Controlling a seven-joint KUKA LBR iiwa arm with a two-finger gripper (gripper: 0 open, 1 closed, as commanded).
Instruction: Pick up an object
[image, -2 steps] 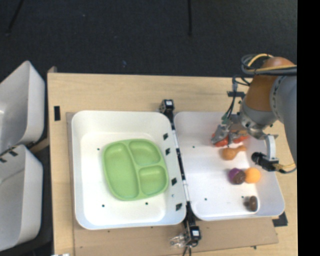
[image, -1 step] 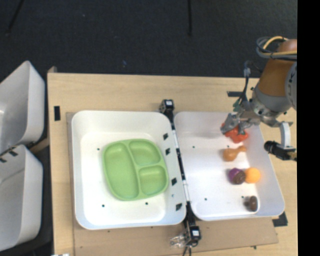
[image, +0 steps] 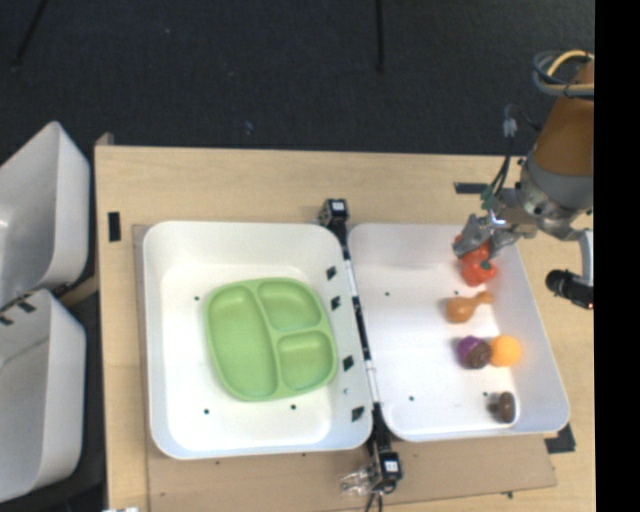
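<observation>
The gripper (image: 484, 240) hangs right over a red toy (image: 477, 267) in the right bin (image: 400, 330) — whether it is clenched I cannot tell — so it should drop straight down, centred, clear of the bin wall behind it.
</observation>
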